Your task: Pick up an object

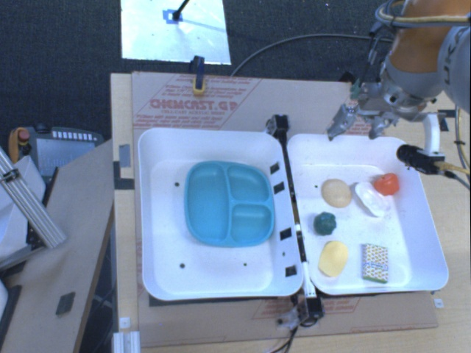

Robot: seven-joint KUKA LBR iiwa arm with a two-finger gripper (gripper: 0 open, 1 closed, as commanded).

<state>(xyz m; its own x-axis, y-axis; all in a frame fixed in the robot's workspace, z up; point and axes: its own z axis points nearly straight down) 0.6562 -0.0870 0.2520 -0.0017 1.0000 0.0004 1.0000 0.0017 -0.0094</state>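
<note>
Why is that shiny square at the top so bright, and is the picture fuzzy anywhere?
In the camera view, the silvery sheet on the dark floor throws back glare, washing out nearly white. The white bins are evenly lit with soft shadows. The arm and hand look slightly blurred; the blue divided plate is sharper.

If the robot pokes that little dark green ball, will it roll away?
Probably. The dark green ball looks round and lumpy, so a push would likely send it wobbling across the smooth right bin. It looks small, so probably light. The tan round piece beside it might stop it.
</note>
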